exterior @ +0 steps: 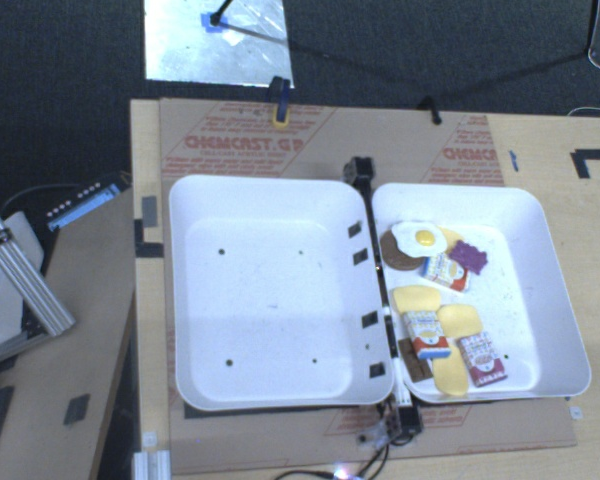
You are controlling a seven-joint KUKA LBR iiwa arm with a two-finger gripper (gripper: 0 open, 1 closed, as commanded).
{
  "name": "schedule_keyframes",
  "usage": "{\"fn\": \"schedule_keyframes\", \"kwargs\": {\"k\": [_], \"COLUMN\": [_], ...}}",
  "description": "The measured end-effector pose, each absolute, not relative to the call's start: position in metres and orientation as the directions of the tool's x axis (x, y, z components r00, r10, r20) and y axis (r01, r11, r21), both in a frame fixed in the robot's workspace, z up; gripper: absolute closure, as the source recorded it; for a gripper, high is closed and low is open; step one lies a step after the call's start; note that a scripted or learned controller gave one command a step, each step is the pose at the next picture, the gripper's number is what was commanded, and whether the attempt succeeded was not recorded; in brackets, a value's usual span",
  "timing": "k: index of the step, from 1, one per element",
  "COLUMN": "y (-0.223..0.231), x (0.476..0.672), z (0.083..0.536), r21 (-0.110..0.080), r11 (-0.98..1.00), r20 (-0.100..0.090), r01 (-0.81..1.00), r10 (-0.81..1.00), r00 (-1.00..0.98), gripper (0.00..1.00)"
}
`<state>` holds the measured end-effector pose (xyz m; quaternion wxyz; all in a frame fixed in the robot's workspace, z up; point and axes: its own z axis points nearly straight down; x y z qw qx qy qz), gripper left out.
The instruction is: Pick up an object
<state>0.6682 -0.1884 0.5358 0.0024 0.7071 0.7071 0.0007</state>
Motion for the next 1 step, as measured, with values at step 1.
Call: {"fn": "schedule_keyframes", "kwargs": {"k": [1], "y": [-0.1981], "x": [0.6682], "z": [0.5358], "r21": [0.004], "r11": [0.0], "r20": [-0.003], "r01": [1.0], "r10": [1.0], "r00": [0.0], "gripper": [1.0]}}
